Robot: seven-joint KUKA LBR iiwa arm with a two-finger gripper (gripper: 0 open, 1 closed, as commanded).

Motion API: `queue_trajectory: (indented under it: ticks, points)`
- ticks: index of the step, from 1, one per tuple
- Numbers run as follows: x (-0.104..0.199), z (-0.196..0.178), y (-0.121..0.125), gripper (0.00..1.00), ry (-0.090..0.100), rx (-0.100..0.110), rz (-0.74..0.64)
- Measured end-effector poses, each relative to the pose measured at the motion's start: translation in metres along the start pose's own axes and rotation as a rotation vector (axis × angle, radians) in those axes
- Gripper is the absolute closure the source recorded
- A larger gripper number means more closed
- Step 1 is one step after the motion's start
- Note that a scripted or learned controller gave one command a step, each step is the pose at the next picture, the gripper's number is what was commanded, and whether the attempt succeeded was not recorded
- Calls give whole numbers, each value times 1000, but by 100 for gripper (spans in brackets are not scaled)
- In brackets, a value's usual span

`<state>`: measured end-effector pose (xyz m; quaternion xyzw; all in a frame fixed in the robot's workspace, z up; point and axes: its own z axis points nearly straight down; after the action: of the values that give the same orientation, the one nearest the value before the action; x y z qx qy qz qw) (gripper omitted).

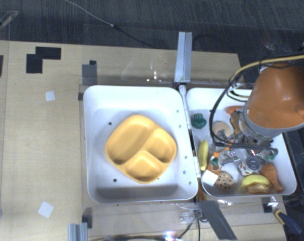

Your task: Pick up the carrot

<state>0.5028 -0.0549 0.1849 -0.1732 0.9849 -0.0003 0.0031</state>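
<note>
The arm (280,97), with its orange band, reaches over the right bin (291,177) on the worktop (36,149). Its gripper (237,154) hangs low among small food toys, and whether it is spread or closed cannot be told in the clutter. A small orange carrot (214,159) with a green top lies just left of it, beside a yellow banana (203,153) along the bin's left wall. A green toy (198,120) sits further back. The left bin (94,134) holds a yellow divided plate (140,147).
</note>
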Motion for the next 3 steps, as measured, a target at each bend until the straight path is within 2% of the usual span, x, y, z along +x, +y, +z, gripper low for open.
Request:
queue_trajectory:
  ticks: [1, 2, 3]
  points:
    - [-4, -12, 0, 100, -10, 3, -1]
    - [-13, -115, -6, 100, -5, 3, -611]
    - [-33, 39, -52, 100, 5, -9, -694]
